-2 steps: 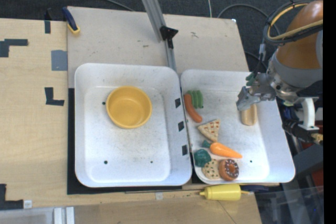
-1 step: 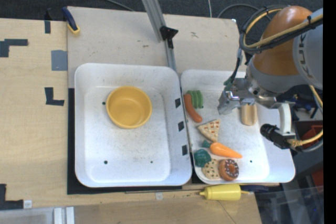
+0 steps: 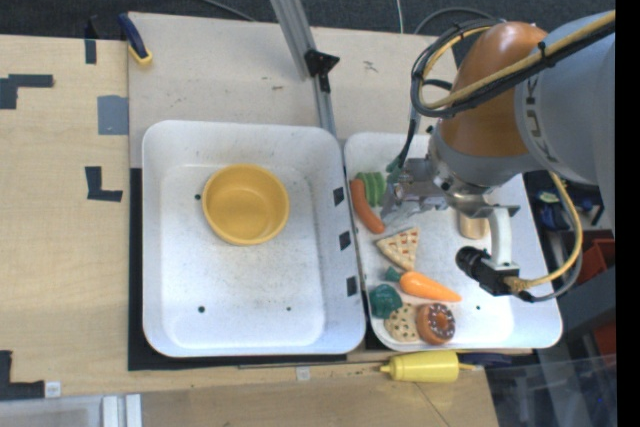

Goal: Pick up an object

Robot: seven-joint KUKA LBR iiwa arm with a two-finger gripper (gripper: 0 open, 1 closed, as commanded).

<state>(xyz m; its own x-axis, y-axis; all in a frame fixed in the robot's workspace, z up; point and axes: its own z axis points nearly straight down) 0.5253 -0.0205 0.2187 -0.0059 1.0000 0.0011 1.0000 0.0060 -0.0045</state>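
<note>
**Arm low over the right bin, grip unclear**

While the fingers (image 3: 402,198) sit low in the right bin (image 3: 530,330), can't tell if they're open or holding anything, wrist blocks it. Sausage (image 3: 366,208) and green veg (image 3: 372,185) just beside them, camera-left. Waffle wedge (image 3: 401,247), carrot (image 3: 430,287) and donut (image 3: 436,322) nearer the cam. Yellow bowl (image 3: 246,204) well apart in the left bin (image 3: 170,315).

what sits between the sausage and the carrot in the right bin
The waffle-patterned pizza slice lies between the sausage and the carrot, seen in the camera view.

Yellow mustard bottle (image 3: 423,368) on bench front edge (image 3: 250,385)
</note>
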